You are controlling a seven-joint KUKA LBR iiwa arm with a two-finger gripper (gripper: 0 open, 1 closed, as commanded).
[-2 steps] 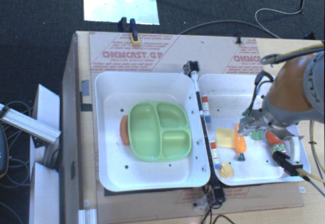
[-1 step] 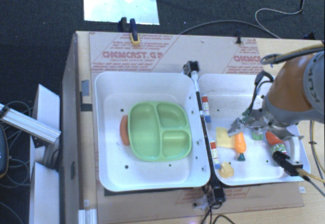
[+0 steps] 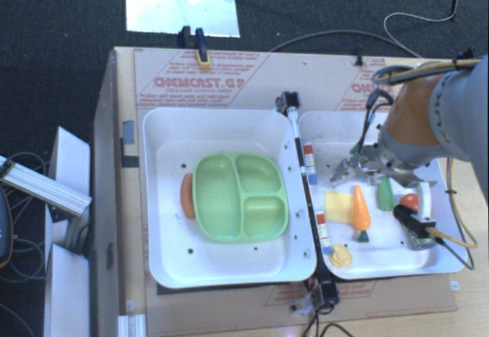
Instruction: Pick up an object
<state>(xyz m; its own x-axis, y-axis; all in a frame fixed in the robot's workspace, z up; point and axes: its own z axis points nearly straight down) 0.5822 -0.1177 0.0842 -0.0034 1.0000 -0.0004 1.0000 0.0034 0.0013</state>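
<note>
My gripper (image 3: pixel 355 167) hangs low over the back middle of the right bin (image 3: pixel 330 146), with nothing seen in it. Just in front of it lie a flat yellow square (image 3: pixel 338 205) and an orange carrot (image 3: pixel 361 207) with a dark green tip, side by side. A green piece (image 3: pixel 384 194) and a red piece (image 3: pixel 410 200) sit to the carrot's right, partly under the wrist. A small pale yellow lump (image 3: pixel 341 255) rests near the bin's front left corner.
The left bin (image 3: pixel 157 175) holds a green divided plate (image 3: pixel 239 196) with an orange sausage-like piece (image 3: pixel 186 196) against its left edge. A ridge with labels (image 3: pixel 309 167) separates the bins. The arm (image 3: pixel 428 118) covers the right bin's back right.
</note>
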